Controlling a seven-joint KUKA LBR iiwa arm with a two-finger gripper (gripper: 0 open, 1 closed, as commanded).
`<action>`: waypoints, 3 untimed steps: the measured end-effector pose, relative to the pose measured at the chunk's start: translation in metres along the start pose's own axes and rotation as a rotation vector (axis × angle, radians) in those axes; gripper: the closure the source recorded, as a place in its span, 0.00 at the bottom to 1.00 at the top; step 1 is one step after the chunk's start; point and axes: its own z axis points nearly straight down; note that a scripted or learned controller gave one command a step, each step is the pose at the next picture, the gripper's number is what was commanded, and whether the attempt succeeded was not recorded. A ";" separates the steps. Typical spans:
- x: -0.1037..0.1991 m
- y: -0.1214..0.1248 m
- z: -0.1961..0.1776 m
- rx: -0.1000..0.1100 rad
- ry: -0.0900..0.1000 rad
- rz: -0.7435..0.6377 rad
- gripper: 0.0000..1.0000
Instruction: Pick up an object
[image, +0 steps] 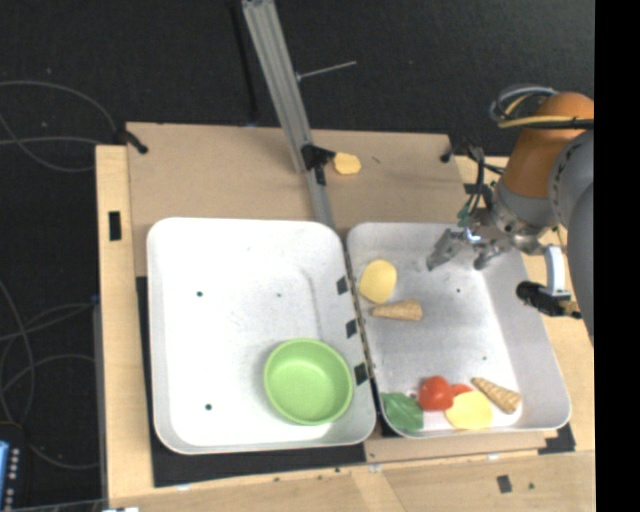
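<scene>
- The two-finger gripper (462, 252) hangs over the far right part of the right white bin (520, 330), its jaws spread apart with nothing between them.
- A round pale yellow object (378, 280) lies near that bin's far left corner, with a tan cone-shaped piece (398, 311) just beside it toward the near edge.
- Along the bin's near edge sit a green piece (401, 409), a red object (436, 392), a yellow object (469, 410) and a tan ridged cone (497, 394), packed close together.
- The left white bin (220, 290) carries a light green bowl (308, 381) near its near right corner.
- A small yellow piece (347, 164) rests on the bench (200, 170) beyond the bins, beside a slanting grey metal post (285, 90).
</scene>
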 end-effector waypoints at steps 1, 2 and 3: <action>-0.001 0.002 -0.016 -0.008 -0.005 -0.003 1.00; -0.005 -0.006 -0.068 -0.010 0.002 -0.002 1.00; -0.001 -0.013 -0.125 -0.012 0.002 -0.004 1.00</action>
